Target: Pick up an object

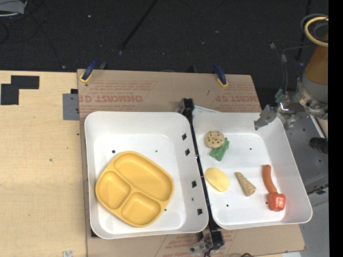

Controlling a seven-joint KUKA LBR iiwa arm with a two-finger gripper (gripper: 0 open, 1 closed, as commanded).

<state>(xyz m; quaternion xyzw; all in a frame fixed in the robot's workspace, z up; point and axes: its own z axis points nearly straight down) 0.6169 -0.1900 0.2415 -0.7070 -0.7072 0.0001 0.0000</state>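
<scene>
Arm cut off at the frame's right

The arm point(316, 63) runs off the right edge; its gripper point(268, 116) is too small to read.

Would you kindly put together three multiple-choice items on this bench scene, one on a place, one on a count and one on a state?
1. Where does the yellow divided plate lie?
A. left bin
B. right bin
C. on the cardboard outside the bins

2. How many loose items lie in the right bin?
A. two
B. five
C. eight

3. Where is the gripper relative to the toy food?
A. lifting the cookie
B. pressed on the carrot
C. near the right bin's upper right corner, touching no item

Answers: 1 A, the plate sits in the left bin. 2 B: cookie, green piece, yellow piece, cone, carrot. 3 C, it stands apart from every item.
</scene>
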